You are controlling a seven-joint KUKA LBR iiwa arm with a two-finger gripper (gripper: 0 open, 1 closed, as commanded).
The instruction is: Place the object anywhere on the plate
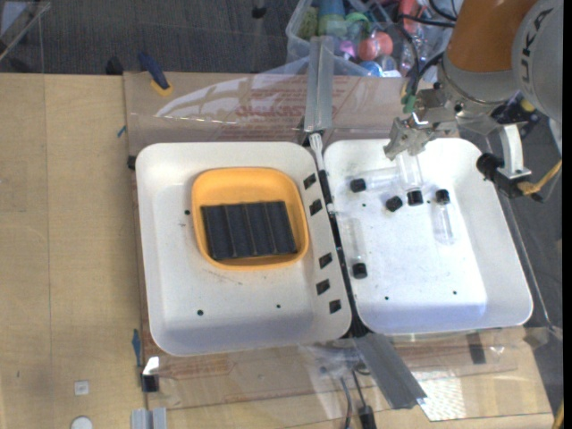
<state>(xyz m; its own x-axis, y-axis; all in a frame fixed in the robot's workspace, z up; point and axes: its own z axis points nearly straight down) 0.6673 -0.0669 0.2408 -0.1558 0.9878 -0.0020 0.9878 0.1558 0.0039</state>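
An orange plate (pixel 248 180) sits in the left bin (pixel 170 284), and a black ribbed block (pixel 248 229) lies flat on it. Several clear tubes with black caps lie in the right bin (pixel 447 284): one (pixel 382 181) near the back left, one (pixel 413 179) just below the gripper, one (pixel 442 220) to the right and one (pixel 353 244) by the left wall. My gripper (pixel 407 139) hangs over the back edge of the right bin, just above the upright-looking tube. Nothing can be seen held in it.
A metal bar (pixel 316 83) runs back from the gap between the bins. A clear tub of coloured toys (pixel 375 16) stands behind the right bin. The arm's orange band (pixel 487 21) and cables (pixel 514 164) overhang the right bin's far right corner.
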